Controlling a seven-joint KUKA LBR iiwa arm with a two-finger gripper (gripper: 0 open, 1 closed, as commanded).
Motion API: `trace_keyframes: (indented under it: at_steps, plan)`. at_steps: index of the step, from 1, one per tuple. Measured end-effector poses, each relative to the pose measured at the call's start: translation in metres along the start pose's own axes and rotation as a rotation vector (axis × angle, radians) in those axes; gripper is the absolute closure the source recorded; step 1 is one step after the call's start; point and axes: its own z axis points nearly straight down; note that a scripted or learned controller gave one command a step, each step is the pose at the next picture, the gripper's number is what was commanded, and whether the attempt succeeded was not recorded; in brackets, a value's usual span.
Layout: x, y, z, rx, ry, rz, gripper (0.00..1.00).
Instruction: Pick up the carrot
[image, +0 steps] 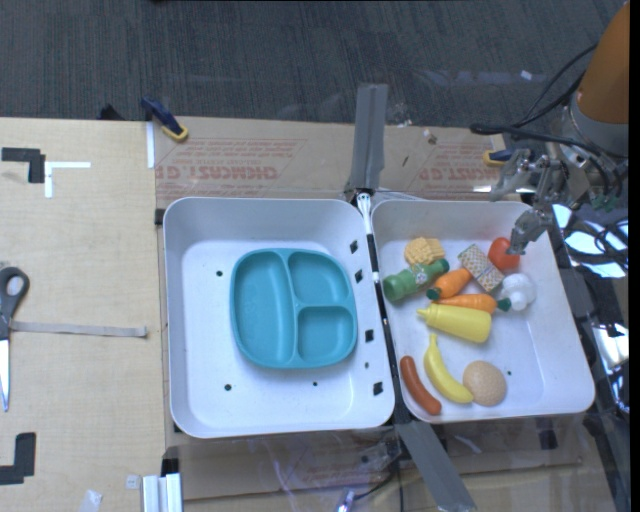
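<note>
Reversed lettering runs across the brown cardboard (250, 165) at the far side of the surface (75, 290), too mirrored and faint to read. The left bin (185, 400) holds a teal divided plate (295, 308). The right bin (560, 395) holds toy food: the carrot (451, 283) lies near the middle, just beside a green vegetable (400, 285) and a corn piece (424, 250), with a second orange piece (470, 301) touching a yellow squeeze bottle (458, 322). Nearer lie a banana (443, 372), a sausage (420, 386) and a tan egg (485, 382). The gripper (524, 235) hangs over the bin's far right, above a red item (503, 254), well apart from the carrot; whether it is open or closed cannot be told.
</note>
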Motion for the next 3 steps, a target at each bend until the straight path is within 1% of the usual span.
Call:
trace_keyframes:
  at_steps: [1,2,3]
  plan:
    - [0.009,-0.014,0.132,0.0,0.0,0.046,0.0]
    - [0.078,0.015,0.165,-0.001,0.0,0.18,0.0]
    - [0.07,0.015,0.144,0.003,-0.026,0.177,1.0]
